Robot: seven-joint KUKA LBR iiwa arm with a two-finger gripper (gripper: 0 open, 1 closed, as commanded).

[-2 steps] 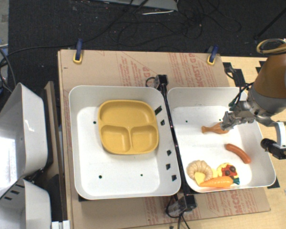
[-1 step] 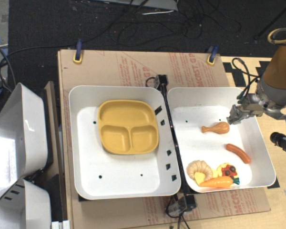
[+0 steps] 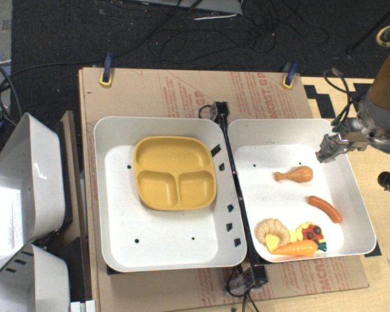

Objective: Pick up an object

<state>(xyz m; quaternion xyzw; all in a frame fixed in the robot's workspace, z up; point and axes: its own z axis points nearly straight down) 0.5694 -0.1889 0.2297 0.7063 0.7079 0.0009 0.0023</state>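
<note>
Over right bin (image 3: 351, 174) far edge: gripper (image 3: 327, 149), arm angled in.

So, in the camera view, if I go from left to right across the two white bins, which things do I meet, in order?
Yellow divided plate → croissant → chicken drumstick → sausage → gripper at the right bin's far right corner. The carrot and pizza slice overlap, so I omit them.

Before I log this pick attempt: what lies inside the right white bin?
The right white bin holds a brown toy drumstick, an orange sausage, a beige croissant, a carrot and a small multicoloured piece partly covered by the carrot.
</note>
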